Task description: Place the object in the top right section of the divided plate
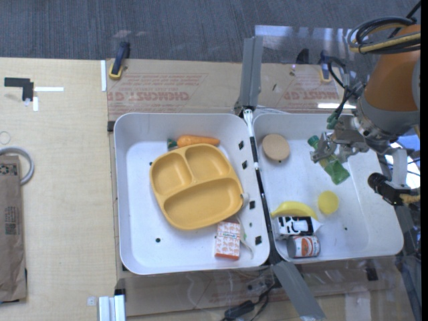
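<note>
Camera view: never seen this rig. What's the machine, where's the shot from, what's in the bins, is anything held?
One fixed camera looks down at a slant on two shallow white bins. The grey arm with an orange band reaches in from the right; its two-finger gripper hangs over the right bin, close to a green object. Whether that is gripped is unclear. The left bin holds a yellow divided plate, a carrot and a small carton. The right bin has a tan disc, a banana, a yellow ball and a can.

Toy carrot [197, 140] by left bin's [127, 199] far wall; juice carton [228, 240] near its front.
</note>
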`<state>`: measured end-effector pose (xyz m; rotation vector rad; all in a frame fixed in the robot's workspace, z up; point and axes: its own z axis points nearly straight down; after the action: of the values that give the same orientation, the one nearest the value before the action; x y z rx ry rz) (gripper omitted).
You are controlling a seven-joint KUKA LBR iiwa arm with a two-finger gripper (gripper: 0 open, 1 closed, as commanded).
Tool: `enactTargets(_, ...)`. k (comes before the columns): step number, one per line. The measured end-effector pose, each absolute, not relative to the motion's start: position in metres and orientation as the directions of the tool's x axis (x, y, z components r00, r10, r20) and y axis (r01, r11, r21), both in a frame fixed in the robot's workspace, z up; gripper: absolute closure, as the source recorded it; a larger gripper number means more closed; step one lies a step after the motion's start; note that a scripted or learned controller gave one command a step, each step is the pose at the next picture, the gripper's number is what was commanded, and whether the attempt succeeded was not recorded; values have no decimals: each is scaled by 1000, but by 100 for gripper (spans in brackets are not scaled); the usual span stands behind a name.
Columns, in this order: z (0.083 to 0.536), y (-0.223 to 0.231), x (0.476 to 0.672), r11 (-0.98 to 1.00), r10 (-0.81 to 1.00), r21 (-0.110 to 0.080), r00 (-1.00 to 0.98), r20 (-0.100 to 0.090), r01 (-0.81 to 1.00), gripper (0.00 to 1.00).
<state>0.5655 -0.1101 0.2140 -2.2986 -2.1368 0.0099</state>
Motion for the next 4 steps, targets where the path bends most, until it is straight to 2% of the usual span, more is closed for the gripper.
enactTargets(1,214,-110,566,-73,997,-6,73,-2,997,0)
enactTargets(2,240,-58,614,143,990,-3,-143,-2,990,0)
enactTargets(3,292,-51,602,230,973,-4,-230,-2,973,0)
enactTargets(4,280,-10,645,284,959,-4,-284,-2,959,0)
